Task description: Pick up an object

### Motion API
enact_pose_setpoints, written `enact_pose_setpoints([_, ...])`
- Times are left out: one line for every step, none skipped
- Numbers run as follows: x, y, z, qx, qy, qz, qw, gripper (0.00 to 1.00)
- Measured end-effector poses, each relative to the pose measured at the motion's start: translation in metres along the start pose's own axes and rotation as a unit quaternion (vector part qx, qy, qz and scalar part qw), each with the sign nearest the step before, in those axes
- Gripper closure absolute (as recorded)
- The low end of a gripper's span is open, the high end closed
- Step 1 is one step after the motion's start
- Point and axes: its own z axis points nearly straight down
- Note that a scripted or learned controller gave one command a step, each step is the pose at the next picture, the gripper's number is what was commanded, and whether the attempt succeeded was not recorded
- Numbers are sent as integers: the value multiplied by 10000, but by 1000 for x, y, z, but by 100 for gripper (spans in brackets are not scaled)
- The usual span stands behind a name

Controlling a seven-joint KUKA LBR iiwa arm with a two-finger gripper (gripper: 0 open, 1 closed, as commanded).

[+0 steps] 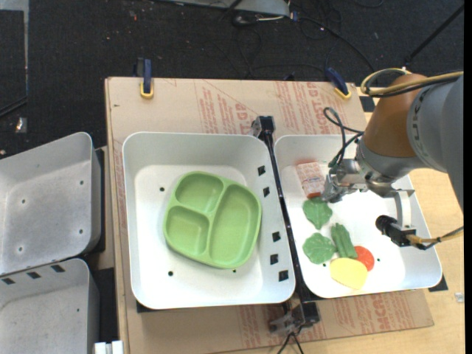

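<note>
- Currently the gripper point(333, 190) sits low in the right bin point(420, 268), just above a green leafy piece point(318, 212); a wrapped packet point(310, 175) is just beside it. Finger state: cannot tell.
- Risk: the closely packed toys could let the grasp catch two or slip off the leaf's flat edge.
- Green stalk point(343, 240): long axis runs upper-left to lower-right, touching the yellow piece point(349, 273) and the red piece point(363, 257).

The robot arm point(435, 124) was thick, rounded and grey, with a wide orange band point(391, 127) above the wrist. Yellow and black cables looped around it.
</note>
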Motion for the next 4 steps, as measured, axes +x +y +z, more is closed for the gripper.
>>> enact_pose_setpoints([-1,3,-43,-11,-3,-14,10000,100])
enact_pose_setpoints([2,-1,-105,-20,-4,-18,10000,100])
enact_pose_setpoints([2,1,-159,-24,-6,-26,10000,100])
enact_pose_setpoints([46,-12,-147,19,8,-40,10000,100])
